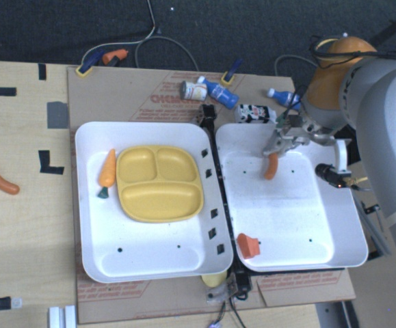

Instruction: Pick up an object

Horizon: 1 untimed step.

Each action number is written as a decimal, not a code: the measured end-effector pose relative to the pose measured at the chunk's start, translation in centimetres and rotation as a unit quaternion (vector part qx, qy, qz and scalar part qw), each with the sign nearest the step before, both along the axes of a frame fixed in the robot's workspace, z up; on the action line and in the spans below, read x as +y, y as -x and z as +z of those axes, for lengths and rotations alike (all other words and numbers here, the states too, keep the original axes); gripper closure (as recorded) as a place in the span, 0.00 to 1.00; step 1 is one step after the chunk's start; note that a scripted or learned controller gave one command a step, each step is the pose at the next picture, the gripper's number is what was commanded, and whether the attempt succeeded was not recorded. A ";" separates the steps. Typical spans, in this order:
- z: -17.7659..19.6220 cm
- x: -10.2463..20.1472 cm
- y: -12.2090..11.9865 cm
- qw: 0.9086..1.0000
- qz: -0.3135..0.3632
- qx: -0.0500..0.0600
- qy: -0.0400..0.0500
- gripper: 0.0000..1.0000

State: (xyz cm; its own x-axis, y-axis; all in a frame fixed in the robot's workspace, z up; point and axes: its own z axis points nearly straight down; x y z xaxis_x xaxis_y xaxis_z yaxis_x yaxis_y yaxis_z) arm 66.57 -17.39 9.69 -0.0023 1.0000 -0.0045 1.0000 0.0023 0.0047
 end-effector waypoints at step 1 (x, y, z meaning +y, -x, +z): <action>3.4 5.8 -0.3 1.000 0.002 0.002 -0.003 1.00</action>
